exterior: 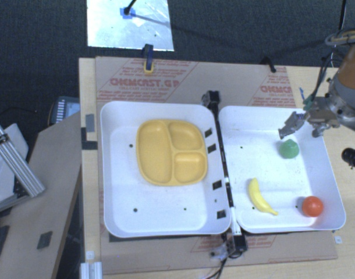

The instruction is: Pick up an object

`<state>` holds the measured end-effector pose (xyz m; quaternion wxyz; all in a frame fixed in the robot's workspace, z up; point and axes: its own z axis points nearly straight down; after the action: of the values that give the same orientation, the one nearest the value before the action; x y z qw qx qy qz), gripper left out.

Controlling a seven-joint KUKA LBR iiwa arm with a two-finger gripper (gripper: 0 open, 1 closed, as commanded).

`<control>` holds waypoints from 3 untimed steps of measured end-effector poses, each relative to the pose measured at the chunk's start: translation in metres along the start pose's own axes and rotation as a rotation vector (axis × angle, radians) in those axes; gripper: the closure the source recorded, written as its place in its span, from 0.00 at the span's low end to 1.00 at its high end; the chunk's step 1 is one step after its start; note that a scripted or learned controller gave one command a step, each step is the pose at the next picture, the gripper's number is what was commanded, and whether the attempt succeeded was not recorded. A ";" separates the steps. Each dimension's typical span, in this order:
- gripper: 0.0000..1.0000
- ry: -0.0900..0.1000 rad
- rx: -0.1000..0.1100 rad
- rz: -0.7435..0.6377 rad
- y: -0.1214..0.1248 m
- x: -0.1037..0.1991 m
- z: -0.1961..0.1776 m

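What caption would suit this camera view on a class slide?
Grey arm's gripper hovers above small green ball; yellow plastic banana and orange ball share that bin.

I see a yellow divided plate (170, 153) lying in the left bin (116, 214). Behind the bins, a yellow clamp (148, 60) grips the printed cardboard sheet (166, 80) covering the table (87, 86).

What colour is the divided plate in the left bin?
Yellow: the divided plate shows plainly in the camera view.
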<state>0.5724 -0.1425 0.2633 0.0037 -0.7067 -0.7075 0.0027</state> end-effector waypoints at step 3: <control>0.00 -0.001 -0.007 0.000 -0.004 0.002 0.083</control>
<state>0.5674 -0.1399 0.1809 0.0009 -0.7069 -0.7074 0.0007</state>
